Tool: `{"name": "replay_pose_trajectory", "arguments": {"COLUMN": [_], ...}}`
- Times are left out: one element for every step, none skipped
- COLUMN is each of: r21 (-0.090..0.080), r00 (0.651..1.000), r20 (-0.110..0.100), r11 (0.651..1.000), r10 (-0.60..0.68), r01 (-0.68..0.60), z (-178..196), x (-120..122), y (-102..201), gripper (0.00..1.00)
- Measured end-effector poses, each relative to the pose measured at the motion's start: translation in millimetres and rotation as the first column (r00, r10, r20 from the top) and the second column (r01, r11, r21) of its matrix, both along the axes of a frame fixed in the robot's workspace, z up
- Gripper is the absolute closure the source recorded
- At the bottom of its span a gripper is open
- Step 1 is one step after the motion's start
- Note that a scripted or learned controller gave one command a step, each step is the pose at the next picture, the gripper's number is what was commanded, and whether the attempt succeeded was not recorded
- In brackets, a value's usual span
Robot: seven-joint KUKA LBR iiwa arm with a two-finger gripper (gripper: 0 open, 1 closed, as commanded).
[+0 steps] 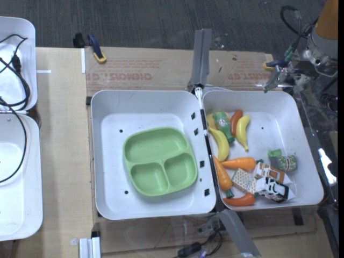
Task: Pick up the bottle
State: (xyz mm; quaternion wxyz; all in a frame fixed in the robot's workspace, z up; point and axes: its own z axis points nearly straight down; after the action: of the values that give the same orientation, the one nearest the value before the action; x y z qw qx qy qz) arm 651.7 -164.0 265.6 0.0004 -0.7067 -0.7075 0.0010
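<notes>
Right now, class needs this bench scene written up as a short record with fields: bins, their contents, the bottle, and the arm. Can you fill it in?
left bin: holds a green divided plate
right bin: toy food along its left and near sides
bottle: green, lying between two bananas
carrot: lying near the bin's middle
pincer: above the right bin's far rim, apart from the bottle
task state: bottle not yet picked up

We list a green three-compartment plastic plate [159, 160] in the left white bin [102, 144], well left of and below the gripper [279, 79].
</notes>
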Motion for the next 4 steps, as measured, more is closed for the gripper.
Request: {"name": "replay_pose_trajectory", "arguments": {"r21": [0.0,0.001,-0.001,-0.001], "r00": [1.0,0.994,0.986,0.969], "r20": [0.0,0.0,0.001,0.002], "r11": [1.0,0.994,0.986,0.969], "r10": [0.02,0.109,-0.166,-0.249], "r01": [-0.02,-0.109,0.166,0.249], "z": [-104.6,-174.4,-77.3,-34.9], "x": [-13.5,-86.6,-39.5,-14.1], "y": [44.1,8.8,-22.6,-19.3], "gripper": [0.0,0.0,0.0,0.0]}}
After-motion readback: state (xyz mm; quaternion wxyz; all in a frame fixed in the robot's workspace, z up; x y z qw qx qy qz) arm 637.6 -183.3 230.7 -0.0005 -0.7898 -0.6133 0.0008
